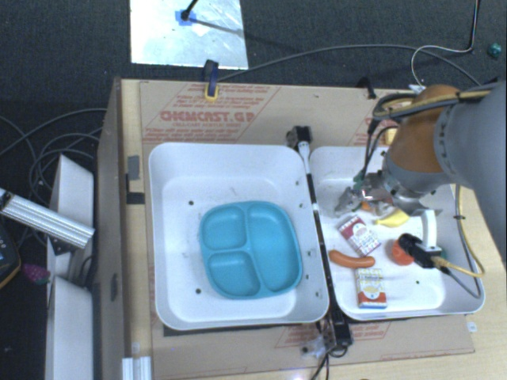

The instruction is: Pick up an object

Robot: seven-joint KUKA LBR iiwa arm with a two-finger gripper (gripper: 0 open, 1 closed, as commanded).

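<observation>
Right bin, nearest corner: one small carton, red and white, flat on the floor close to the front wall. Just behind it: one sausage, orange-red, lying crosswise. To its right, near but apart: one red round item, partly covered by a black and white fitting, so its kind is unclear. Behind the sausage and almost touching it: one box, red and white, set at a slant. Behind and to the right of the box: one yellow piece, possibly a banana, part hidden under the arm. Left bin, alongside on the counter: one blue plate, three compartments, resting flat in the middle of the floor. Arm, grey with orange band, entering from the right above the right bin. Jaws low over the rear half of that bin, just behind the box and left of the yellow piece; whether they stand apart or together cannot be told, since the metal parts blur into one another. No item is seen between them. Beyond the bins: one black and yellow clamp on the counter's far edge.
</observation>
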